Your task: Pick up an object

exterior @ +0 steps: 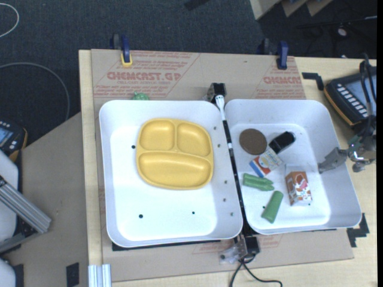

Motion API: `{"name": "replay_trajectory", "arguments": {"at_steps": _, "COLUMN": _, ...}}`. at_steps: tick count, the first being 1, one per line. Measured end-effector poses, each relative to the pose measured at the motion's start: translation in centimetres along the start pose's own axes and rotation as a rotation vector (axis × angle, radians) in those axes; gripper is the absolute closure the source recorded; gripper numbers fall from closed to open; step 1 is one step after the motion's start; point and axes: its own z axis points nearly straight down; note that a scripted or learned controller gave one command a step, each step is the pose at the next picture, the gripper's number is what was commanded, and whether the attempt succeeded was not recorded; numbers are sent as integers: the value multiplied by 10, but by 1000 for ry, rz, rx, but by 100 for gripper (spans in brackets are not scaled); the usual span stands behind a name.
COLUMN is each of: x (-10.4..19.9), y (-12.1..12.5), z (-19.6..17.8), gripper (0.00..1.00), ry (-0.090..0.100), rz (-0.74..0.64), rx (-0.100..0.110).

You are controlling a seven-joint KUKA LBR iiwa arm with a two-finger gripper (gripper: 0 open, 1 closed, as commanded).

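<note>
Several small objects are crowding the right bin [335, 208]: brown disc [253, 140], black piece [281, 142], green sticks [271, 206]. Pincer [333, 159] is hovering at the bin's right wall; grip unclear. Descending there risks clipping the wall and missing everything.

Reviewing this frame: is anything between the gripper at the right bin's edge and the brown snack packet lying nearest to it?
Nothing visible does. The gripper sits over the right rim of the right bin, and bare white floor lies between it and the brown snack packet. The green pieces, brown disc and black object lie farther left.
</note>
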Motion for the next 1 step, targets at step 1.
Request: {"name": "replay_trajectory", "arguments": {"at_steps": 1, "x": 40, "y": 0, "z": 117, "gripper": 0, "ry": 6, "rz": -3, "rx": 11}}
